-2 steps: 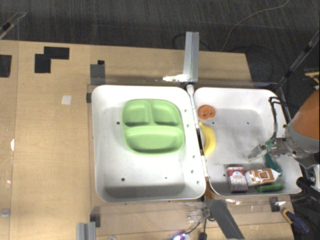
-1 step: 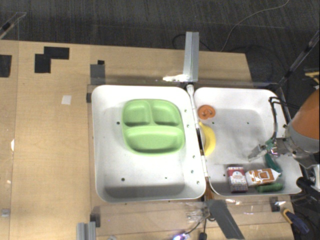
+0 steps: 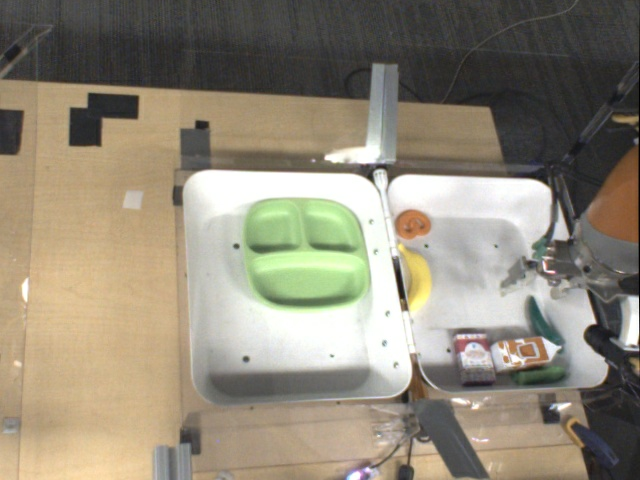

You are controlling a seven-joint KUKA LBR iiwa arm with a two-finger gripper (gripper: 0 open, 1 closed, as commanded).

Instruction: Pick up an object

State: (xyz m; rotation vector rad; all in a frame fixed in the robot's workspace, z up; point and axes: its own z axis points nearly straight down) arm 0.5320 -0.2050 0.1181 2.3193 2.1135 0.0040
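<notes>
Here's the hand (image 3: 520, 273), hovering over the right bin (image 3: 470, 238) near its right side. Its metal fingers look spread apart with nothing between them, though they are small and hard to read.

Closest candidates sit just below it: a dark green curved piece (image 3: 543, 320), smooth and probably slippery, and beside it an orange-and-white carton (image 3: 524, 352) with a dark red box (image 3: 472, 356) to its left, both along the front wall. Those boxes look light, stiff and flat-sided, so my pick would be a pinch across the narrow sides.

Further left, a yellow banana (image 3: 418, 278) hugs the divider, soft-skinned and rounded, with an orange disc (image 3: 411, 224) above it.

Across the divider, the left bin (image 3: 215, 298) carries a pale green sectioned tray (image 3: 303, 251), glossy moulded plastic, wide and awkward.
</notes>
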